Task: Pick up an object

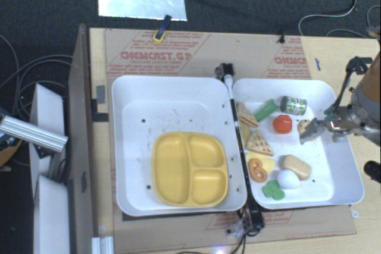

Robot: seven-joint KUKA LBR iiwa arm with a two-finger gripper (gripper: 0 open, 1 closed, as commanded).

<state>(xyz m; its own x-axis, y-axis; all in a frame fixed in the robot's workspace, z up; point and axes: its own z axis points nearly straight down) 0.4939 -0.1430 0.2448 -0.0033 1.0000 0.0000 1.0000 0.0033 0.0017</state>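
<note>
The right bin [342,178] holds several toy foods. There is a red tomato [283,124], a green-labelled can [293,105], a green cylinder [266,109], a pizza slice [259,143], a pretzel [257,169], a tan bread roll [296,166], a white egg [288,179] and a green broccoli piece [274,190]. My gripper [315,128] reaches in from the right and hangs low over the bin, just right of the tomato. It is beside a small tan piece [304,125]. I see nothing clearly held in it.
The left bin [137,104] carries a yellow divided plate [190,168]. A black divider [235,122] runs between the bins. The arm's body [366,104] covers the right bin's right rim. Cables lie on the floor at the far right and left.
</note>
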